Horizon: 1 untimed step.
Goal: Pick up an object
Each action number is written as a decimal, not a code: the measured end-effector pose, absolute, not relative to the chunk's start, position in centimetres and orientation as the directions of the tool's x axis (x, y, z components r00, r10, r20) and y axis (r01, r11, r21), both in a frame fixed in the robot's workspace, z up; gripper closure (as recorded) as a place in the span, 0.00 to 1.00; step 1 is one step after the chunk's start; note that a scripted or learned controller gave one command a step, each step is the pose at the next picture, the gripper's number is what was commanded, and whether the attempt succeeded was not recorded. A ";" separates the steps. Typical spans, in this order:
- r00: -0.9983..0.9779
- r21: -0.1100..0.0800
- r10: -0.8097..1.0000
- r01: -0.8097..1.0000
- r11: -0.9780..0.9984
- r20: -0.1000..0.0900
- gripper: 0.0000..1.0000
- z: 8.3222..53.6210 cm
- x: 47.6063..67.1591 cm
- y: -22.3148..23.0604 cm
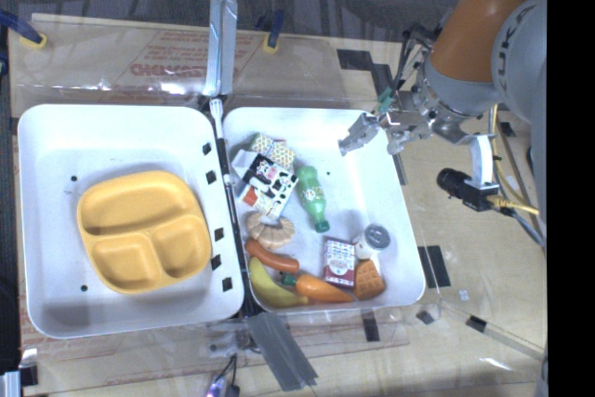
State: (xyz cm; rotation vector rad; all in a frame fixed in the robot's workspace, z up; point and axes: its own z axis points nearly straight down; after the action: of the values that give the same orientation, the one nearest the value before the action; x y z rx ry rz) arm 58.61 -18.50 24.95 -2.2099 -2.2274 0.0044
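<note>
The gripper hangs over the upper right part of the right bin, at about one o'clock from that bin's middle, with nothing visible between its fingers; whether they are spread or closed cannot be told from this angle. All the loose items lie in the right bin, crowded toward its left and lower sides. A green bottle lies near the middle, at about seven o'clock from the gripper and well apart from it. Just to its left a black-and-white carton lies tilted, overlapping a small checkered box at its twelve o'clock. Below the carton sits a round tan cookie-like piece, then a red sausage, a yellow banana along the bin's lower edge and an orange carrot touching the banana. At the lower right, a small red box stands between the carrot and an orange waffle-like wedge, with a small grey-lidded tin just above the wedge. The patch of bin floor under the gripper is bare. The left bin holds a yellow divided tray.
</note>
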 end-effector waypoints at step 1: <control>0.032 0.030 0.999 0.999 -0.031 -0.007 0.00 12.6 58.7 -14.1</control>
State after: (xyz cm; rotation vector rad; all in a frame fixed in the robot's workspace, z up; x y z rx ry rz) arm 58.74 -14.12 12.58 -2.2748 -2.2043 -0.0245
